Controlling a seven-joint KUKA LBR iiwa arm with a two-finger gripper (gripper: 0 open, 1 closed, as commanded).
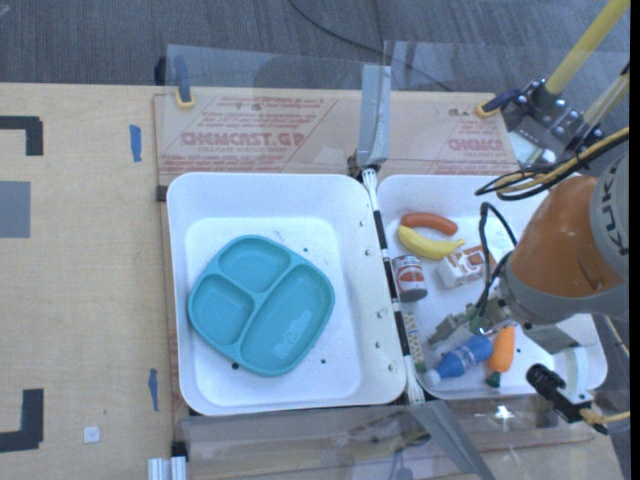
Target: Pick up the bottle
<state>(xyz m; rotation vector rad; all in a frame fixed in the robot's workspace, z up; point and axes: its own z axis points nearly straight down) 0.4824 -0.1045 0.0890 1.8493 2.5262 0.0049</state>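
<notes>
Where the arm [575, 253] reaches in from the right, its orange band hangs over the right bin [590, 368], and the tool [462, 325] sits low in that bin, pointing left. Whether it is open or closed cannot be told; the metal parts are small and partly hidden by the wrist. The bottle [462, 357], blue with a pale cap end, lies on its side on the bin floor just below the tool, close to it, with no clear grip visible. An orange carrot-shaped toy [501, 351] lies just right of the bottle. Farther up the bin are a banana [429, 243], a red sausage [428, 220], a small can [408, 277] by the dividing wall and a small carton [463, 267]. The left bin [190, 208] holds a teal divided plate [262, 304]. Both bins rest on the counter [80, 268].
</notes>
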